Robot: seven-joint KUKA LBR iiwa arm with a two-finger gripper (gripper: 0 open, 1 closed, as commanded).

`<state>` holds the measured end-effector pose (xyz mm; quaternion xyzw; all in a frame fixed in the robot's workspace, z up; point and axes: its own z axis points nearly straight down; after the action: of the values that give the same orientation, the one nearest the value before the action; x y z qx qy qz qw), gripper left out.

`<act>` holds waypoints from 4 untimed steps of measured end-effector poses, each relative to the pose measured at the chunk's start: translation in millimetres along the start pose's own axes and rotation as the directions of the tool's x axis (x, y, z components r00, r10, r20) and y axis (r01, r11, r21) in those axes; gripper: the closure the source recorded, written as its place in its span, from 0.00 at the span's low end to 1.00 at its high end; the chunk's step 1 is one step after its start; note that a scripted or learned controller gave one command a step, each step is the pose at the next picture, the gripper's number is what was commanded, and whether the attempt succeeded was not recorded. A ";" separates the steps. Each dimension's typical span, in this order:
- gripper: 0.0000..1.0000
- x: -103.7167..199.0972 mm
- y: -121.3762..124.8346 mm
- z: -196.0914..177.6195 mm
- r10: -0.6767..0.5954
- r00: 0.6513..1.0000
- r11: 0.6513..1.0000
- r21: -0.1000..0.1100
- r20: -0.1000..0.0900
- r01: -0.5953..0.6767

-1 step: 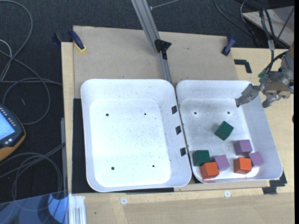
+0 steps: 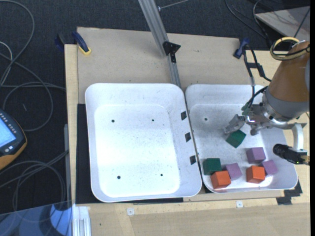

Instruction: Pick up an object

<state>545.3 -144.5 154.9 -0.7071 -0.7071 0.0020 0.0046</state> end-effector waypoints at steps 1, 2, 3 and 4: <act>0.00 34.3 14.3 -134.2 -0.004 1.000 1.000 -0.020 0.005 0.004; 0.00 -0.5 -25.0 -400.5 -0.001 1.000 1.000 -0.022 0.007 0.001; 0.00 42.1 12.7 -353.0 -0.005 1.000 1.000 -0.004 0.002 0.005; 0.00 82.2 71.2 -297.3 -0.005 1.000 1.000 -0.003 0.002 0.005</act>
<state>619.3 -63.4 451.8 -0.7052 -0.7090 0.0017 0.0029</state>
